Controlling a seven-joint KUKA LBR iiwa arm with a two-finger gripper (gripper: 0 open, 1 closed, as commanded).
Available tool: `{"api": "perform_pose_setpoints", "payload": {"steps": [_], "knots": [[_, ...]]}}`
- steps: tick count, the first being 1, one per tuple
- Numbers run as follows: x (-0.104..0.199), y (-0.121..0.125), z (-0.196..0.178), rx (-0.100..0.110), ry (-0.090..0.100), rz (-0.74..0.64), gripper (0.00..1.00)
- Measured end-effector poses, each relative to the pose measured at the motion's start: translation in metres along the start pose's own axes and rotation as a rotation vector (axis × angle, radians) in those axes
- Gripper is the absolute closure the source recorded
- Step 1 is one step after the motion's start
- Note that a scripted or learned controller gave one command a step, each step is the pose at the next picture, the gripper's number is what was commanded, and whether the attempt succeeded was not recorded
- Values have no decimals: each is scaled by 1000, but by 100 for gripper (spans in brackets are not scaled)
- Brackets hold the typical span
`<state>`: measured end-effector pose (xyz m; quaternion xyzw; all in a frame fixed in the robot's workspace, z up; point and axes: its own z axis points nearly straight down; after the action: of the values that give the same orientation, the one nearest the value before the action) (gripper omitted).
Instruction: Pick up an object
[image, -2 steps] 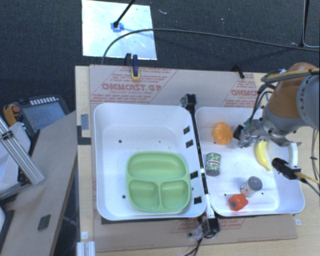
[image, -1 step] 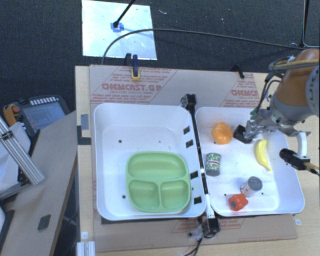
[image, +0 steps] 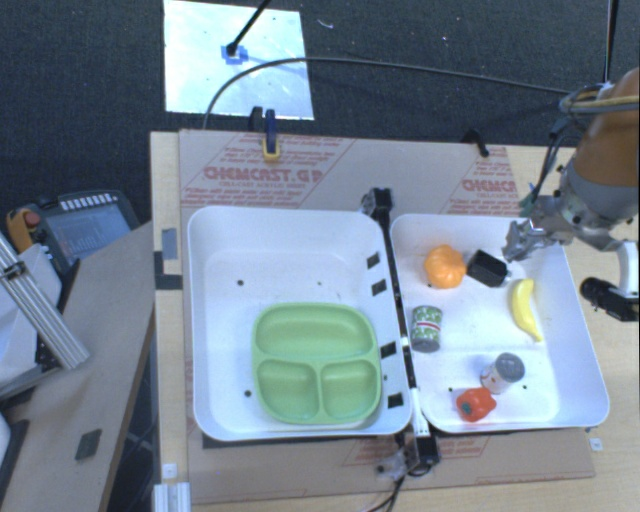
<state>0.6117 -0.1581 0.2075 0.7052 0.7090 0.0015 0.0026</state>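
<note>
Pincer at R bin upper edge, approx 12 o'clock of banana; open/shut state can't tell, nothing seen held. Black block just at its 8 o'clock, touching orange. Risk: descent clips block corner, shoves it into orange, no grasp.

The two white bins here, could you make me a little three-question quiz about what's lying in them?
1. True or false: the green divided plate lies in the left bin.
2. Which thing lies nearest the gripper? A) the red pepper B) the black block C) the small can
3. Fill in: the yellow fruit near the right bin's outer wall is a ______.

Key
1. True.
2. B; the black block sits beside the orange fruit, just below the gripper.
3. Banana.
</note>
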Motion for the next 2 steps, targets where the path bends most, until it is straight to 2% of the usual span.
{"api": "perform_pose_setpoints", "payload": {"steps": [2], "knots": [[113,26,1,2,3,-4,100]]}}
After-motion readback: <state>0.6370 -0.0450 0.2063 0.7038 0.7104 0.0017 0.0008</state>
